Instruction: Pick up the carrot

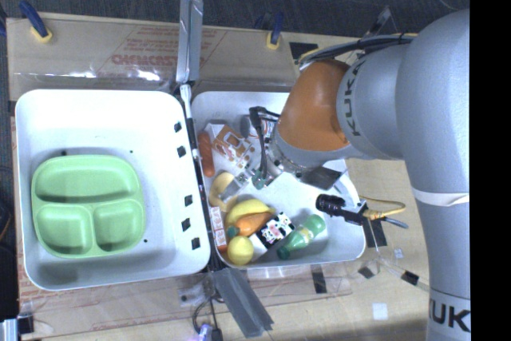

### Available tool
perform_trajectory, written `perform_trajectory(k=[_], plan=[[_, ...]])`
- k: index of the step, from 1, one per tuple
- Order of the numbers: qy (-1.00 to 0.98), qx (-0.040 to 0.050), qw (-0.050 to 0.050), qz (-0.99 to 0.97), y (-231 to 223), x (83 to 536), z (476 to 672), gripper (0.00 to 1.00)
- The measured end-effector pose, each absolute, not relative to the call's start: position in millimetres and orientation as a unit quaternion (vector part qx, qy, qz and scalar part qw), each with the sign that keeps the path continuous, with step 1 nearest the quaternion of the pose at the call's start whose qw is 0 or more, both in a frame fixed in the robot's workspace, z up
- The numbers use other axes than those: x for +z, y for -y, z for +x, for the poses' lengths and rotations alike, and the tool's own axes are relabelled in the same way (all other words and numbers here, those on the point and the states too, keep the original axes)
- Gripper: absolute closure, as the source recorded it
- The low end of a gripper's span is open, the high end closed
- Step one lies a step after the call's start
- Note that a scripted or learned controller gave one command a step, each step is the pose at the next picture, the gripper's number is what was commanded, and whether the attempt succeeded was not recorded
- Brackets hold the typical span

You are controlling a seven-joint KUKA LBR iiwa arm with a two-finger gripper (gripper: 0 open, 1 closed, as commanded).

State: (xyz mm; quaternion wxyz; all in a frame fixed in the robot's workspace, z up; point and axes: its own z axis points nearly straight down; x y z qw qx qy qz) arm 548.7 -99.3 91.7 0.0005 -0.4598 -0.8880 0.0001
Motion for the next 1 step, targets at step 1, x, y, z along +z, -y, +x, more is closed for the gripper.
perform_trajectory(k=[1], plan=[[0.970, -0.0002, 0.002, -0.242, 129.4, 91.8, 539.6, 0.00]])
